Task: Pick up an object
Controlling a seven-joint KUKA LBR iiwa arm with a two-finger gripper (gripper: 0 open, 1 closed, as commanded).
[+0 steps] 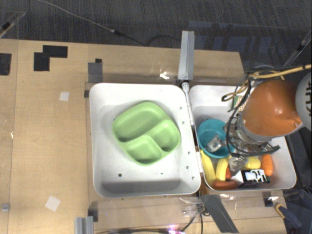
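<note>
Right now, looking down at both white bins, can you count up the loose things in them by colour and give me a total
Green: 1, the divided plate in the left bin.
Teal: 1, the cup in the right bin.
Yellow: 2, the bananas and.
Orange: 1, the carrot.
Red: 1, a piece at the near wall.
Total: 6 that I can tell apart; the gripper hides part of the pile.

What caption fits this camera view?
Grey arm's gripper reaches among toy food in right white bin; green divided plate sits left.

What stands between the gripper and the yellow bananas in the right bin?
Nothing visible does. The gripper hangs low in the right bin, right beside the bananas; the teal cup sits behind them and the carrot on its other side.
</note>
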